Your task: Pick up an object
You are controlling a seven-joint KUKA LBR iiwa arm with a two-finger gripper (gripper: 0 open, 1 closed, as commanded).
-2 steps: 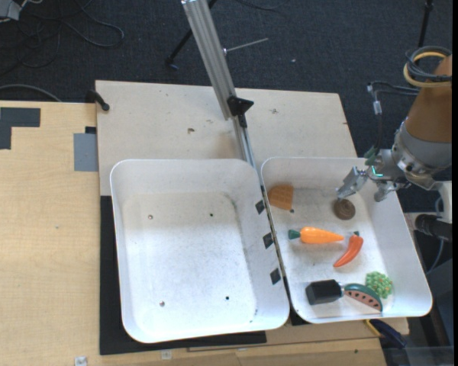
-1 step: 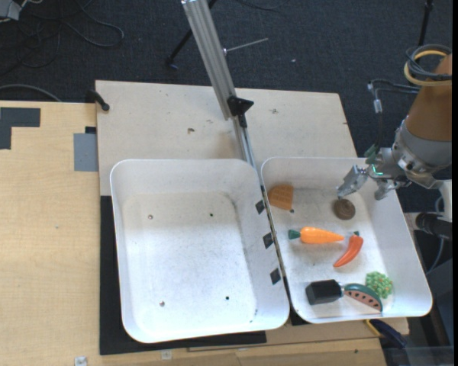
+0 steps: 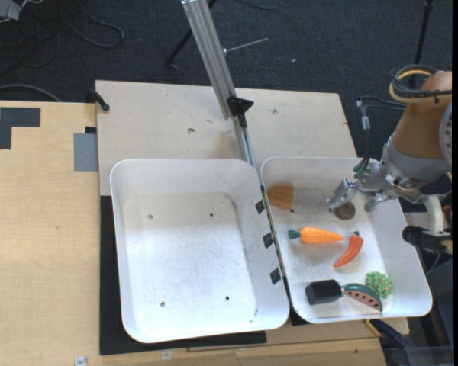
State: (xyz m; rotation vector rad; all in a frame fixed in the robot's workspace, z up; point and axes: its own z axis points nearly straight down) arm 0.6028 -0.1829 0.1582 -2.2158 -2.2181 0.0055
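My gripper (image 3: 342,198) hangs low over the upper middle of the right bin (image 3: 412,300), reaching in from the right. A small round brown thing (image 3: 345,211) sits right at its tip; whether it is held is unclear. In the same bin, a tan brown chunk (image 3: 281,197) lies to the gripper's left. An orange carrot (image 3: 320,236) and a red chili (image 3: 349,251) lie just below it. Toward the front lie a black block (image 3: 323,291), a watermelon slice (image 3: 365,296) and a green broccoli piece (image 3: 379,283).
The left bin (image 3: 137,311) sits beside the right one, with black clips (image 3: 268,239) along the shared wall. A slanted aluminium rail (image 3: 214,59) rises behind the bins. Pale bench board lies to the left and behind.
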